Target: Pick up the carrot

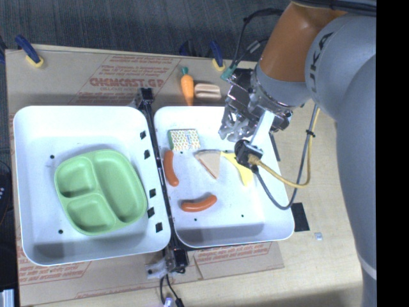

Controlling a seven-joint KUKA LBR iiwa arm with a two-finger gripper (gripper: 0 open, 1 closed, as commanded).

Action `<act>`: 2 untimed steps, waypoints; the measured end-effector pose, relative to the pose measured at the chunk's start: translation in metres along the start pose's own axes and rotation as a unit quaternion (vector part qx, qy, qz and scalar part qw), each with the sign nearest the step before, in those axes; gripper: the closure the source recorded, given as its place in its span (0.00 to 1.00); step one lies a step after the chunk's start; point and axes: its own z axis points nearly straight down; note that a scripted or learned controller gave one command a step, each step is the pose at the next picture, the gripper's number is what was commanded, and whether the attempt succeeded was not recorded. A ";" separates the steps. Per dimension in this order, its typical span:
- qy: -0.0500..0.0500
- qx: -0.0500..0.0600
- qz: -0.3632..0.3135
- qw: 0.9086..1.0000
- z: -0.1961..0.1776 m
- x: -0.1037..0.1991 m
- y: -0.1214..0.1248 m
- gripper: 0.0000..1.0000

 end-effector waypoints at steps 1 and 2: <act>-0.001 0.002 0.181 0.984 0.029 -0.031 -0.034 1.00; -0.001 0.002 0.347 0.938 0.032 -0.084 -0.037 1.00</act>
